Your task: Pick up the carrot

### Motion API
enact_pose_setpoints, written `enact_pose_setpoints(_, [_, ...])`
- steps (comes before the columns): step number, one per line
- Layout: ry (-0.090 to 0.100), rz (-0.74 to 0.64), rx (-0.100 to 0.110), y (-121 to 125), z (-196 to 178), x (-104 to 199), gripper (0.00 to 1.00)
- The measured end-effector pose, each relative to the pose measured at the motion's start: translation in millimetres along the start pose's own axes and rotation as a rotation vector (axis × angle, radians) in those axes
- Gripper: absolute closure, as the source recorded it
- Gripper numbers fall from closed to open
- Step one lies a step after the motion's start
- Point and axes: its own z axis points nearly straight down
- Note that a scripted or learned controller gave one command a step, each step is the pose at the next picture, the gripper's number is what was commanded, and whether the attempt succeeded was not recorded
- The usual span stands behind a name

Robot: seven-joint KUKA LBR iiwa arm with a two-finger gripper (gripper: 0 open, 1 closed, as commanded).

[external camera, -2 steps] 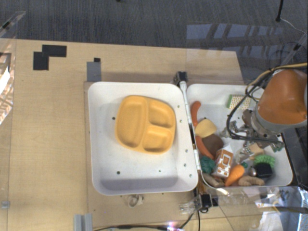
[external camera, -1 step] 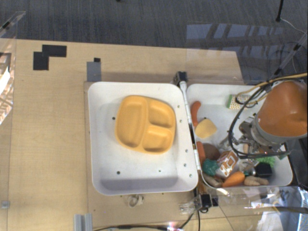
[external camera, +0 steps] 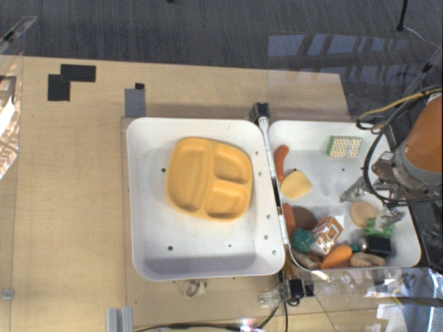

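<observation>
My gripper (external camera: 374, 198) hangs over the right bin (external camera: 315, 133) near its right wall, fingers spread open around nothing, just above a pale round piece (external camera: 363, 214). The carrot (external camera: 337, 256) lies near the bin's front edge, beside a small printed box (external camera: 328, 234).

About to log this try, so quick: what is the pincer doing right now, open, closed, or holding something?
Pincer: cannot be told; it sits over the right bin, apart from the carrot.
</observation>
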Motion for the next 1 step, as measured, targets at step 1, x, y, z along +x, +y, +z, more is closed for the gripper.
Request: enact_pose_setpoints(1, [-0.002, 0.073, -0.005, 63.2, -27.6, -41.4, 0.0])
